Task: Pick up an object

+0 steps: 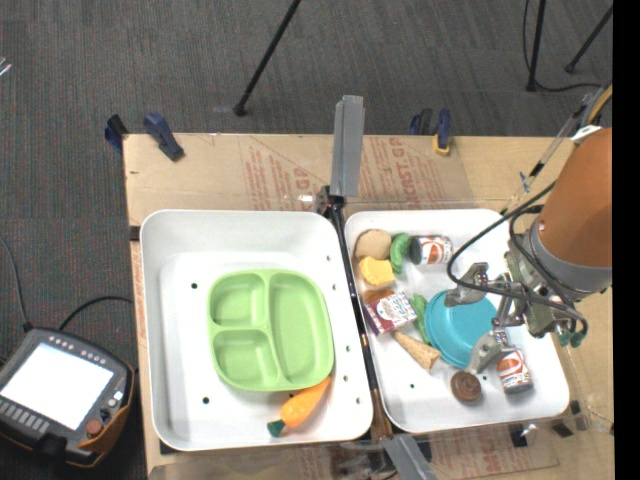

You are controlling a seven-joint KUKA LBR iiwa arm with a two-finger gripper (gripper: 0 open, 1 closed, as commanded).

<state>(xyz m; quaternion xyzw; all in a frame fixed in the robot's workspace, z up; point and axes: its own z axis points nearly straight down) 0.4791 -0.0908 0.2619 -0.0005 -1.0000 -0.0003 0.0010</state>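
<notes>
The tool (497, 343) hangs low in the right bin (540, 404), just over a can (514, 370) beside the blue bowl (462, 328), maybe to grab that can, but I cannot tell how its grip stands.

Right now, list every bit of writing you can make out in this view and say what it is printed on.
Cardboard sheet under the bins: red printed lettering, upside down, too blurred to read.
Can: label too small to read.
Can by the claw: label unreadable.
Snack packet: print too small.
Tablet: screen washed out.
</notes>
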